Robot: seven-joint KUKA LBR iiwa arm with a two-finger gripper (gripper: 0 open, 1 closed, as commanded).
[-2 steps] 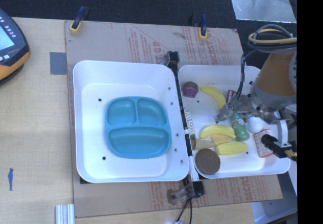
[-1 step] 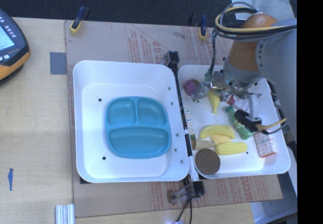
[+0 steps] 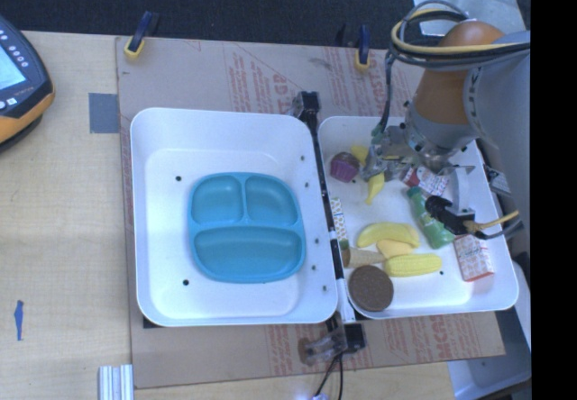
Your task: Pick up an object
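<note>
Nearest us, a brown disc (image 3: 370, 287) lies at the front of the right bin (image 3: 505, 286), below the yellow corn (image 3: 413, 265) and banana (image 3: 388, 233). We see the gripper (image 3: 389, 158) low over the bin's rear, beside a purple piece (image 3: 343, 166) and a yellow piece (image 3: 375, 187). We would descend squarely on one item. Whether it grips anything we cannot tell; the wrist hides it.
</note>
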